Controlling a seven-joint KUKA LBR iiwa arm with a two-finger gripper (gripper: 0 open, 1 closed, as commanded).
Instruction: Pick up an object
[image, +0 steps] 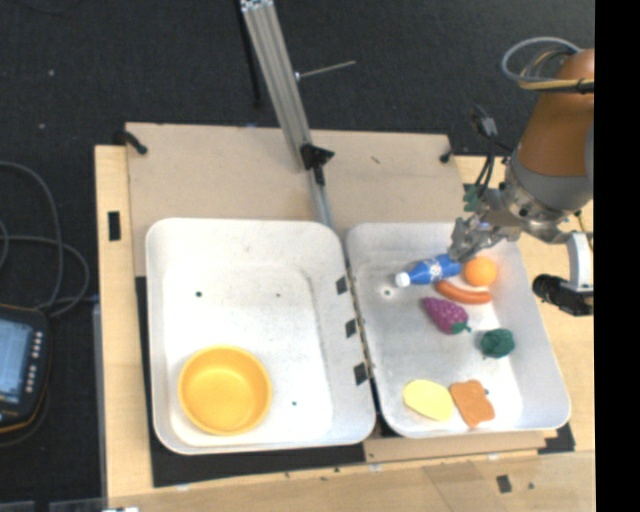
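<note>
- A yellow bowl (224, 389) sits in the near left corner of the left bin (250, 250), well apart from everything else.
- The right bin (400, 250) lies just beside the left bin, both on the tabletop (220, 170).
- A yellow flat piece (428, 400) and an orange flat piece (472, 403) lie side by side near the right bin's front edge.
- A blue bottle (432, 270) with a white cap lies on its side in the right bin's far half, cap pointing toward the left bin.
- A purple grape bunch (446, 315) lies just in front of the bottle, and a dark green piece (497, 343) lies to its right.
- The jaws of the gripper (470, 243) hang right over the bottle's blue end; whether they are spread or pinching it, I cannot tell.
- An orange ball (481, 271) rests just right of the bottle, touching a curved orange-red piece (464, 292) in front of it.
</note>
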